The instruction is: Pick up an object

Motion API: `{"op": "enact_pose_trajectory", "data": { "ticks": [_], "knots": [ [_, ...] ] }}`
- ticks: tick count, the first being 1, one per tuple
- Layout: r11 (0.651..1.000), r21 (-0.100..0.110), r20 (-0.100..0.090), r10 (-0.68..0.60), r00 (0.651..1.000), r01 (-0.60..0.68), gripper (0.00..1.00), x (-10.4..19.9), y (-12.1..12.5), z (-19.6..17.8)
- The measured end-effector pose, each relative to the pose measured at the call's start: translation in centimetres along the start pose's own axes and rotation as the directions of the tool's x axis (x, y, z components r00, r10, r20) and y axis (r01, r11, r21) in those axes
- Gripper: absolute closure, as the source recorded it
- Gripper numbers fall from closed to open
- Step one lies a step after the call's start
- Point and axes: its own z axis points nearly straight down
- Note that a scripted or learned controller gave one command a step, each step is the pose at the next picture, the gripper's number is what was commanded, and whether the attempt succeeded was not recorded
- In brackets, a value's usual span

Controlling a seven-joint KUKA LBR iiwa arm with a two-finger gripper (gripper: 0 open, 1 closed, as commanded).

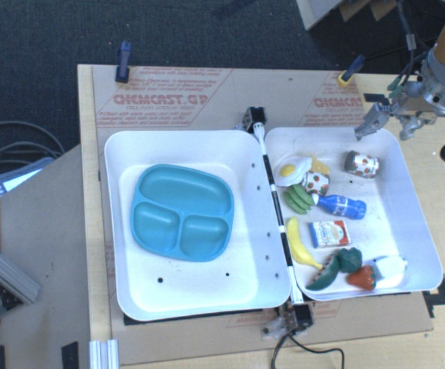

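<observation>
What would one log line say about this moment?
pincer: open, above right bin's far edge | holding: nothing | nearest: can | blue tray: left bin

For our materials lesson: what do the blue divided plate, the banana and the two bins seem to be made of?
Blue divided plate: likely moulded plastic, smooth with a soft sheen and rounded compartment edges.
Banana: probably toy plastic, uniform yellow and slightly glossy.
Left bin and right bin: apparently thin white plastic, with curved rims that catch the light.

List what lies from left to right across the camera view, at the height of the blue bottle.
Blue divided plate in the left bin → green toy vegetable → blue bottle, both in the right bin. The tool hangs above that bin's far right corner, holding nothing.
</observation>
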Motion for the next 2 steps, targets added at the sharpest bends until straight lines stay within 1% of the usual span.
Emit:
{"op": "enact_pose_trajectory", "data": {
  "ticks": [1,2],
  "knots": [
    [1.0,0.003,-0.001,-0.001,1.0,0.001,0.0,-0.7,2.6,6.4],
    [1.0,0.002,0.0,0.0,1.0,0.0,0.0,-1.1,2.6,15.6]
  ]
}}
